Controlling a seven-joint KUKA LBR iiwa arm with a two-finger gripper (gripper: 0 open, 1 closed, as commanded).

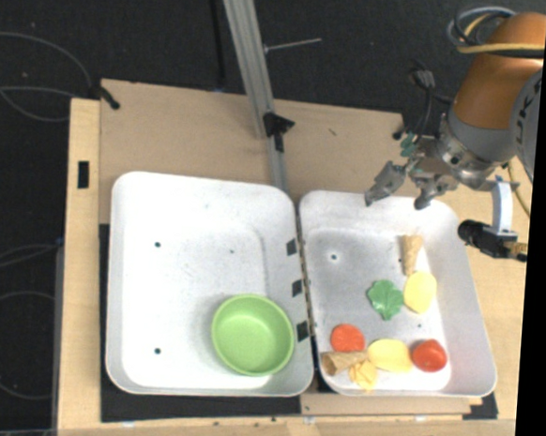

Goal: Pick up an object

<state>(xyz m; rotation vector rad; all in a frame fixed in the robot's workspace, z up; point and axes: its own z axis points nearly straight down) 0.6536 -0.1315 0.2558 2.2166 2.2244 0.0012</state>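
Fingers (pixel 399 196) spread open, nothing held; right bin (pixel 470 284): seven toy foods; left bin (pixel 139 249): one green bowl (pixel 252 334).

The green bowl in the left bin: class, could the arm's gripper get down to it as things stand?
Probably yes. The green bowl sits alone in the left bin with nothing over or against it. The gripper hangs over the right bin's far edge, jaws apart and holding nothing, so it must first cross the divide.

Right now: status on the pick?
Gripper open, nothing between fingers, above right bin's far edge. Toy food clustered at near side. Green bowl in left bin.
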